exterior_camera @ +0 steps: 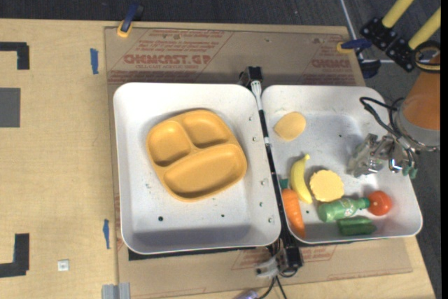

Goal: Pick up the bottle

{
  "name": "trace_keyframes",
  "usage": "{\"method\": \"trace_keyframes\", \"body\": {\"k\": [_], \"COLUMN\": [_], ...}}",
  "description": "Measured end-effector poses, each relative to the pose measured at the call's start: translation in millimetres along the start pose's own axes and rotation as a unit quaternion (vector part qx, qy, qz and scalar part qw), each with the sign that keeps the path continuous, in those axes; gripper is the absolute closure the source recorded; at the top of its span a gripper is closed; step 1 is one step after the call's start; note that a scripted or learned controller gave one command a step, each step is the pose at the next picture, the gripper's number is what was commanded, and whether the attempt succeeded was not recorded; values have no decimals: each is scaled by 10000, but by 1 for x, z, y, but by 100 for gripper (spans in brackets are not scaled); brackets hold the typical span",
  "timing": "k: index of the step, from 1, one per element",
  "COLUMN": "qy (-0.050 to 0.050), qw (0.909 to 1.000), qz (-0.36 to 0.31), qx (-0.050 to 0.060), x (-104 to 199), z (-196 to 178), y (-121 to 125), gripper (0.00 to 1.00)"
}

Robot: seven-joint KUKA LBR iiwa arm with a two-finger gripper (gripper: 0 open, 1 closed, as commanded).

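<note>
**Gripper hanging short of the crowded green bottle**

The gripper [381, 159] is hovering over the right bin [336, 105], above and to the right of the green bottle [341, 209], with bare bin floor showing between them. Nothing is sitting between its metal fingers; how far apart they are standing I cannot tell, because they are blurring into a grey tangle from this slanted angle. The orange-banded arm [423, 108] is reaching in behind it, further right of the bottle.

The bottle is lying on its side near the bin's front wall, its neck pointing right toward a red tomato [379, 202] that is touching or almost touching the cap. A yellow round piece [326, 185] is pressing close against the bottle's upper side, and a dark green vegetable [355, 225] is lying just below it. Left of the bottle, a banana [301, 178] and a carrot [293, 211] are resting by the divider. A pale yellow disc [289, 125] is sitting well above the bottle.

Left of the bottle's bin, a yellow divided plate [197, 153] is occupying the left bin [133, 171].

Being hemmed in like this, the bottle is probably offering little finger room, so a descent would likely need to straddle its body crosswise.
</note>
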State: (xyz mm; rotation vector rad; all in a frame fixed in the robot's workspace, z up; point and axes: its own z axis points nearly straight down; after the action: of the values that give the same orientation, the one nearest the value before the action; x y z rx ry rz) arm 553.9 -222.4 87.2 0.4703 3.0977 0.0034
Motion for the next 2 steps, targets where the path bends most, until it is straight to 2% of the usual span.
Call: {"method": "trace_keyframes", "body": {"k": [1, 2], "qy": [3, -9], "qw": [9772, 9268], "qz": [-2124, -3755], "qx": [7, -6], "x": [2, -43], "z": [0, 0], "y": [42, 107], "gripper": [100, 100]}}
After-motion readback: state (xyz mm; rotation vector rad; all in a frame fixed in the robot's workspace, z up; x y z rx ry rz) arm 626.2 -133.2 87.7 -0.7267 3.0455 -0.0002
